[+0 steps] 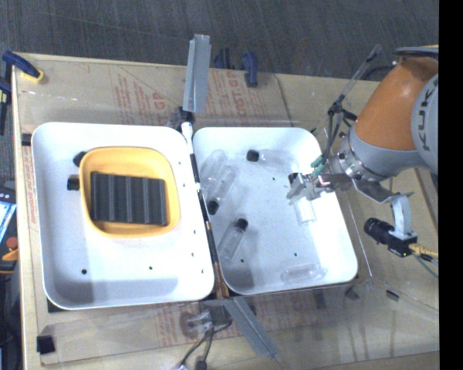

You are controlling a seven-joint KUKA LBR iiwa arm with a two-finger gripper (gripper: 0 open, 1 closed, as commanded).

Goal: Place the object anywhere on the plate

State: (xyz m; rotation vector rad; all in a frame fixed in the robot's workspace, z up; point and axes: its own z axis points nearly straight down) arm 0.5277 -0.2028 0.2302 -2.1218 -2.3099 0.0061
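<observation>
A yellow plate (130,160) with a dark ribbed insert (129,198) lies in the left bin (54,268). Several clear plastic bottles lie in the right bin (339,245). One is near the bin's left wall (218,177), one has a black cap (233,237), and one sits by the front edge (302,270). My gripper (303,186) hangs over the right part of the right bin. Directly below it is another clear bottle (305,210); whether the gripper touches it is unclear.
A further clear bottle with a black cap (253,156) lies near the right bin's back wall. A metal divider (197,72) rises between the bins at the back. Clamps and cables sit around the bench edges.
</observation>
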